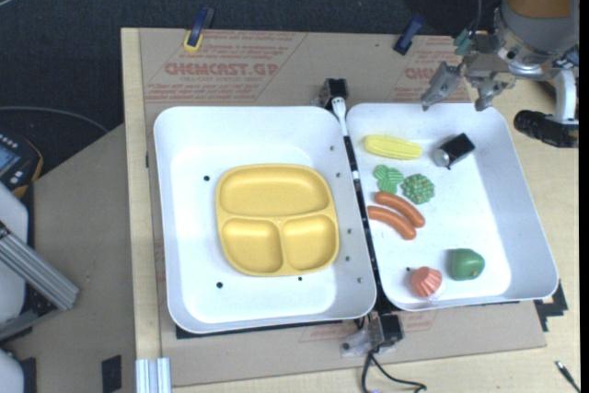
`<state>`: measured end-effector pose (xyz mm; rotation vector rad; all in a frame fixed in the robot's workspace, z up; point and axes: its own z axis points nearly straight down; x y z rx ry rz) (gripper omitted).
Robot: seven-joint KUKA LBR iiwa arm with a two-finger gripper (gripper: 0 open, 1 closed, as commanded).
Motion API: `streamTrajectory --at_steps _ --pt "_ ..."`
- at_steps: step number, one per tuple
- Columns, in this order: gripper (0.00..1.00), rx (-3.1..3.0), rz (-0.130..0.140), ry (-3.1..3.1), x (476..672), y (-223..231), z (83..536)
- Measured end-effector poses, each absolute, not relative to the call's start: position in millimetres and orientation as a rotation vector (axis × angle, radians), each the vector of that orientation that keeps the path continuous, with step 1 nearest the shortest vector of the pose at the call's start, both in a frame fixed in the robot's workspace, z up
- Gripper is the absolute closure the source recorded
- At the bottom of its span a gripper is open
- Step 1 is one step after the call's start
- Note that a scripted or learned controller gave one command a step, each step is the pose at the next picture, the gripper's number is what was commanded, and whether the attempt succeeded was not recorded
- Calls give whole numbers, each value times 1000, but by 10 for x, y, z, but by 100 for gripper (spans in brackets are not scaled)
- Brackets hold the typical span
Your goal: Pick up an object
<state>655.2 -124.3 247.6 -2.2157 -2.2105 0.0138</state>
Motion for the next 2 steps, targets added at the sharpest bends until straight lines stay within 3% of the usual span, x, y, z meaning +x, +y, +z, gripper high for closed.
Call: streamTrajectory --at_steps 1,2 --pt "0 -2221 1 -2221 6575 -1242 2555" --pt "0 -2216 7 -2218 6556 -1180 1929"
